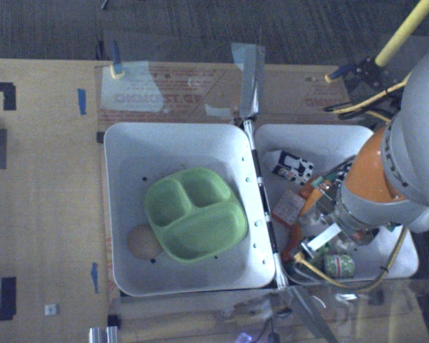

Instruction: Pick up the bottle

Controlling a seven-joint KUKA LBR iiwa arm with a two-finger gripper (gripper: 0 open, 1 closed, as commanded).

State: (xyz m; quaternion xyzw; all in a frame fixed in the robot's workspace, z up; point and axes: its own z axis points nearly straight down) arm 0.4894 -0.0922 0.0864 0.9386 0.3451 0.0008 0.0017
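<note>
Working in the right bin [385,138], my gripper [327,236] sits low among clutter; I cannot tell its state. The bottle [338,265], I judge, is the green-labelled item just beside my gripper, nearer the bin's front wall. Centre over it, clear of the yellow cable [310,270], then descend.

You are looking at a green divided plate [195,214] lying in the left bin [128,148], with a tan ball [143,242] sitting against its lower left edge. In the right bin [307,136], a black-and-white box [293,166] is resting near the top, and a small reddish packet [288,206] is lying just below it.
</note>
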